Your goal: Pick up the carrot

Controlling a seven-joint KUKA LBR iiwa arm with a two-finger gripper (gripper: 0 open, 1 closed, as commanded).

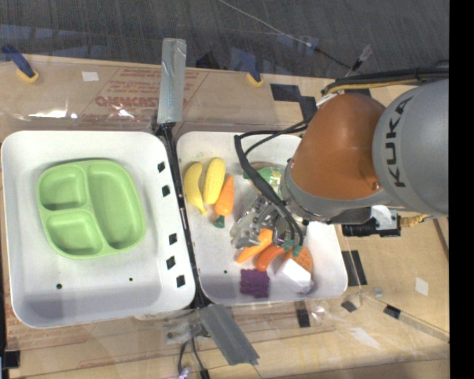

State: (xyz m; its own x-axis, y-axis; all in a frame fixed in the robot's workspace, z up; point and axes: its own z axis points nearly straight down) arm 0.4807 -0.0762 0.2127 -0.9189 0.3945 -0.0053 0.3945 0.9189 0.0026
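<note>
In the right-hand white bin [324,279], the metal two-finger gripper [262,226] was seen low among a cluster of toy food, reached in from the right under the grey arm with its orange band [337,152]. Whether it was apart or closed could not be told; nothing was clearly seen held. An orange plastic carrot with a green stub [224,199] was noted lying beside a yellow banana [193,186] and a yellow corn cob [213,178], just left of the gripper. Further orange pieces [262,248], possibly another carrot, were found directly beneath it, beside a purple block [254,283] and a white block [294,275]. A green divided plate [91,208] was recorded in the left bin [24,290], well apart.
</note>
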